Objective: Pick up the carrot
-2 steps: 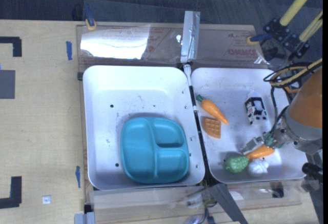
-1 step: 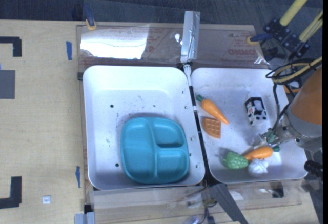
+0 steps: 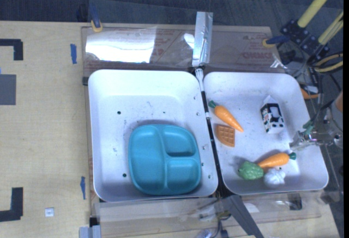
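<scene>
white plastic formed both shallow bins on the bench. the left bin held a teal divided tray with three compartments, placed toward the near side. the right bin held the loose items.

two carrots were present in the right bin. one carrot lay near the bin's left wall, green top toward the far left, tip pointing to the near right. just beside its tip sat a waffle piece, orange-brown with a grid surface. the second carrot lay toward the near right corner, its green top pointing right. at its left end it met a green leafy vegetable. a small white object sat just beside both, on the near side. a black-and-white carton stood apart, toward the far right of the bin.

the gripper was at the right rim of the right bin, near the green top of the second carrot. it was small and partly mixed with cabling in the view; the state of the claw could not be determined. no item was seen in it.
</scene>
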`<state>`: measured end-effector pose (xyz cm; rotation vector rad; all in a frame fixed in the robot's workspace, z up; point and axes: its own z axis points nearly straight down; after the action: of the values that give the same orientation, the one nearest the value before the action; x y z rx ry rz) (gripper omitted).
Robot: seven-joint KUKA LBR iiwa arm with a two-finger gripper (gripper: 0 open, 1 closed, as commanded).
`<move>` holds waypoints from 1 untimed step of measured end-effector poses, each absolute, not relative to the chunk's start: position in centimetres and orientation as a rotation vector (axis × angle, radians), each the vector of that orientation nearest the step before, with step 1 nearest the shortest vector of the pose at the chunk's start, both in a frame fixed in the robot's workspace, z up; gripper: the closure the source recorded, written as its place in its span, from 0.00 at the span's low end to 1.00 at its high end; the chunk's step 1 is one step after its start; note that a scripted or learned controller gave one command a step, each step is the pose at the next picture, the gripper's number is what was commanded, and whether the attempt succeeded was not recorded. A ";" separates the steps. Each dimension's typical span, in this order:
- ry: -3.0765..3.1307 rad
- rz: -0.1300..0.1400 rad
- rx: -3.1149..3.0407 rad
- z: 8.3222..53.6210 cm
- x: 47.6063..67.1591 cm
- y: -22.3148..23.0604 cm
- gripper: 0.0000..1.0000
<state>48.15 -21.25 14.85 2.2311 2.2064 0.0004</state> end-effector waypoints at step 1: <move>2.207 0.000 2.231 14.8 48.1 -21.2 0.00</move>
<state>48.14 -21.23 14.82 2.2313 2.2074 0.0000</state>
